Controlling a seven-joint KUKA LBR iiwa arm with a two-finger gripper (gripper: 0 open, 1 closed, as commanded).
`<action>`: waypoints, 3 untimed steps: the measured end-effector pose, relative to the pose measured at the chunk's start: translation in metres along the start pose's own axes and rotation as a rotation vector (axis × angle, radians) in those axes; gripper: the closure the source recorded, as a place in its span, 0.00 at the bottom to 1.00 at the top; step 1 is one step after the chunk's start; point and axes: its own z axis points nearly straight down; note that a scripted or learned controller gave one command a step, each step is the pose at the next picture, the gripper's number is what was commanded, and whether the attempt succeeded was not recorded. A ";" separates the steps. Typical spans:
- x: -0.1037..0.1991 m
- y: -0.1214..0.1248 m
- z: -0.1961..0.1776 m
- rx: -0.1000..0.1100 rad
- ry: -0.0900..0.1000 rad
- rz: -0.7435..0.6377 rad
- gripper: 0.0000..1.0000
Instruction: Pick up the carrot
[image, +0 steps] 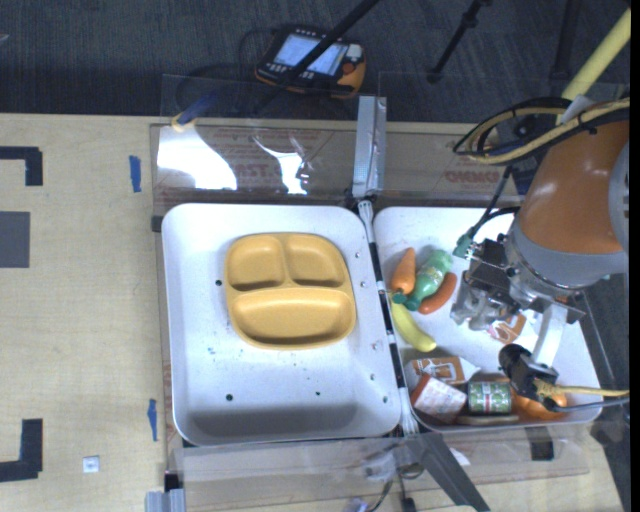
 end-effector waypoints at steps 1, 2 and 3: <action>-0.008 0.020 -0.017 -0.004 -0.001 0.192 1.00; 0.044 0.070 0.036 -0.003 0.000 0.610 1.00; 0.060 0.055 0.007 -0.003 0.001 0.869 1.00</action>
